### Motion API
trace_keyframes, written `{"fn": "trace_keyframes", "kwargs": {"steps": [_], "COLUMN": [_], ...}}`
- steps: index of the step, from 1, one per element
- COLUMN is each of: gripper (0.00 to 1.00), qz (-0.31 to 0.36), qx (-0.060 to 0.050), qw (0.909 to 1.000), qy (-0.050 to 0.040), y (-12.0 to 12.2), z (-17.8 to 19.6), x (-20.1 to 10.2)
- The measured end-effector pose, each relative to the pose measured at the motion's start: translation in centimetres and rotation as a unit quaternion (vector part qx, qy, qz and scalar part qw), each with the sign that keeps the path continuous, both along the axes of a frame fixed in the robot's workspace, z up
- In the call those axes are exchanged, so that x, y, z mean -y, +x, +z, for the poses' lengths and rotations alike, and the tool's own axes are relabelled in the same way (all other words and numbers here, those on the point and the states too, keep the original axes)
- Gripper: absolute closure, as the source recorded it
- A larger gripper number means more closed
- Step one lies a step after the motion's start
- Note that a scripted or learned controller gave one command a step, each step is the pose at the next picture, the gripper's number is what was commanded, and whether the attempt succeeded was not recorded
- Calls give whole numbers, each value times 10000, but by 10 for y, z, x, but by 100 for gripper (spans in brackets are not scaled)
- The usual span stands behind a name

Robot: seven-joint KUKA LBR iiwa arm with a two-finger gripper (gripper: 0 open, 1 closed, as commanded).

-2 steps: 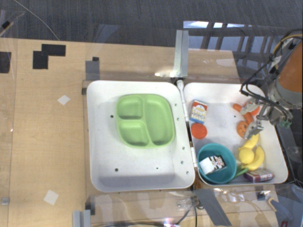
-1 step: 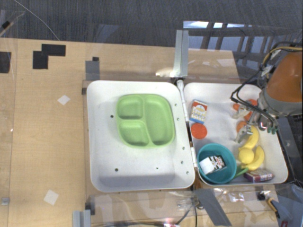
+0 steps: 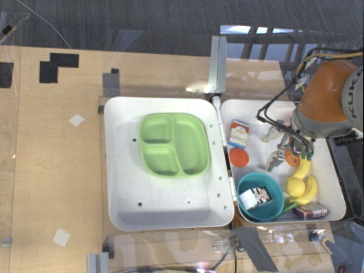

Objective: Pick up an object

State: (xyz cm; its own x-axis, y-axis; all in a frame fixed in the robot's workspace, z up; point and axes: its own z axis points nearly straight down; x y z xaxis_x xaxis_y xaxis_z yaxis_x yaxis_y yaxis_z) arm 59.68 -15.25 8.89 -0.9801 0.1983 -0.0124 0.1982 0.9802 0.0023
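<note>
Evidently the objects are gathered in the right bin (image 3: 335,178) so that the arm (image 3: 330,98), reaching in from the right, can work over them without crossing the worktop (image 3: 51,152). The left bin (image 3: 122,169) carries a light green divided tray (image 3: 173,144), a smooth moulded plastic piece with three rounded compartments, lying flat near its middle.

The gripper (image 3: 280,155) hangs low over the middle of the right bin, above bare white floor, with an orange piece (image 3: 292,158) just beside it on the right; from this angle I cannot tell whether it is touching anything. The jaws look metallic and thin, but whether they are open or closed I cannot tell, and nothing is plainly seen between them.

Candidates for picking lie all around it. A small printed carton (image 3: 239,133), boxy and flat-faced, rests near the bin's left wall, with a round red-orange lid (image 3: 239,158) just below it. A teal bowl (image 3: 260,196), glossy and deep, sits at the near left corner and holds a small white printed packet (image 3: 254,197). A yellow banana-like toy (image 3: 302,182), curved and smooth, lies at the right, just below the orange piece. A dark red wrapped bar (image 3: 311,212) lies along the near wall.

My judgement is that the orange piece or the banana is the nearest target; curved, slick shapes may slip from a narrow pinch.
</note>
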Motion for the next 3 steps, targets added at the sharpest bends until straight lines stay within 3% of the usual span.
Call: {"fn": "trace_keyframes", "kwargs": {"steps": [1,2,3], "gripper": [0,0,0], "qz": [-45,-396,-692], "qx": [-13,-10,0], "qw": [10000,9992,9976], "qy": [-5,-1,-2], "y": [62,21,47], "z": [-1,-1,0], "x": [29,13,34]}}
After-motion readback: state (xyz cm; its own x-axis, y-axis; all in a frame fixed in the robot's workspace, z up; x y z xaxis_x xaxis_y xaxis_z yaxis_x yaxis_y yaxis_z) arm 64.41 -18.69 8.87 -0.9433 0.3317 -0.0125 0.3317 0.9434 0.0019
